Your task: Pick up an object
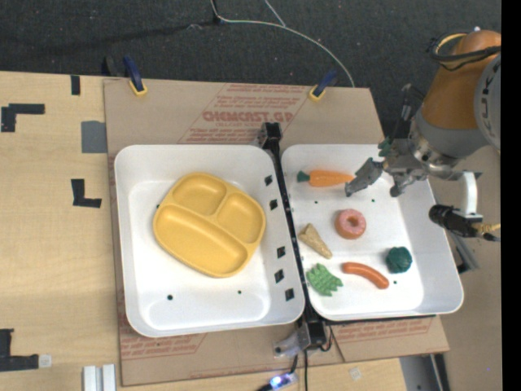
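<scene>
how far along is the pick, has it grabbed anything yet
Nothing looks picked yet. The carrot, donut, sausage and the other toys all lie on the right bin floor. The pincer hangs open beside the carrot with nothing between its fingers. Closing on an object and lifting it are both left.

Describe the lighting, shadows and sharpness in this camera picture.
Camera view: even, soft light, with no harsh glare on the white bins; the yellow tray throws only a faint shadow; the small toys such as the donut look slightly soft; the claw and arm appear a little blurred.
</scene>
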